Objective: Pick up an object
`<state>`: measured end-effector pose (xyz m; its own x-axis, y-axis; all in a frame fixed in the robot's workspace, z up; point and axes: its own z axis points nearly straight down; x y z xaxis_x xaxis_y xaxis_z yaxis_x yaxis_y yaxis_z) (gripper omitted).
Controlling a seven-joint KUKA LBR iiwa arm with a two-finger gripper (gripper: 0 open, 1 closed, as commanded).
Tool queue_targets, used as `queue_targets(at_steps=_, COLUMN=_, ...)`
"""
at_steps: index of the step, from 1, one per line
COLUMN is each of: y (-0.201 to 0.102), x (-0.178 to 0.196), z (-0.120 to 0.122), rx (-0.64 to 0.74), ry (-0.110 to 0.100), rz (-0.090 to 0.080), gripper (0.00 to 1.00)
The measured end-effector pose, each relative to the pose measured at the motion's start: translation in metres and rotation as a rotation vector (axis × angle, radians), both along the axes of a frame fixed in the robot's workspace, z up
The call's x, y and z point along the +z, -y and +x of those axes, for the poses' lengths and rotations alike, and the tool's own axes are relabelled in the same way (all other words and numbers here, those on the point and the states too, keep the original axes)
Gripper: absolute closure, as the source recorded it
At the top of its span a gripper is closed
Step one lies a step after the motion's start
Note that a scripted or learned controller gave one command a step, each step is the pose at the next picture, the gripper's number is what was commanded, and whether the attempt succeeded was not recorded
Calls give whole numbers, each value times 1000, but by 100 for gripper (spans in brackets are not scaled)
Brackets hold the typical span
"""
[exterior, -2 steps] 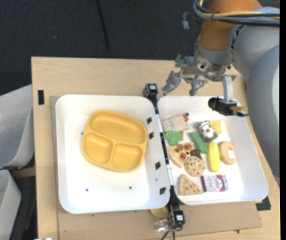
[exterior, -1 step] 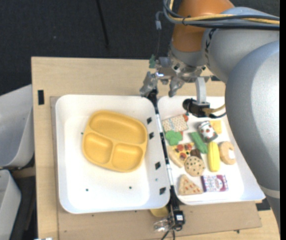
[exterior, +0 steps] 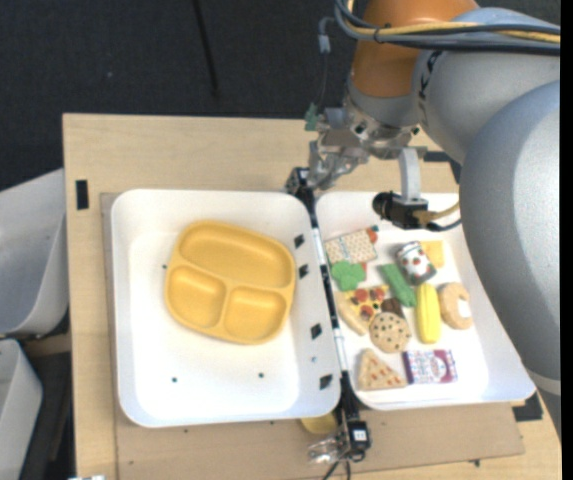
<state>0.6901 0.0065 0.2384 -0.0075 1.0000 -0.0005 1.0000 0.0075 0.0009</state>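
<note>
The right bin (exterior: 496,368) holds several toy foods. Among them are a chocolate-chip cookie (exterior: 389,331), a yellow corn cob (exterior: 427,311), a donut (exterior: 455,305), a small can (exterior: 416,260), a pizza slice (exterior: 363,308), a green leafy piece (exterior: 346,273), a checked cracker (exterior: 352,245), a sandwich wedge (exterior: 378,371) and a pink packet (exterior: 430,366). My gripper (exterior: 304,178) hangs over the far end of the divider between the bins, away from all of these. Nothing shows in its grasp.
A yellow divided plate (exterior: 231,281) lies in the middle of the left bin (exterior: 146,388). The grey arm with its orange band (exterior: 406,28) fills the upper right. The wooden bench (exterior: 186,148) runs around both bins.
</note>
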Motion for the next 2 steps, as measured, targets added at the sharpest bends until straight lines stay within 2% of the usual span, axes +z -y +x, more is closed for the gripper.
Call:
queue_targets(at_steps=1, y=-97, x=-12, z=-8, rx=4, ry=-3, rz=4, gripper=100)
queue_targets(at_steps=2, y=-190, x=-44, z=-61, rx=4, ry=-7, rz=3, gripper=100)
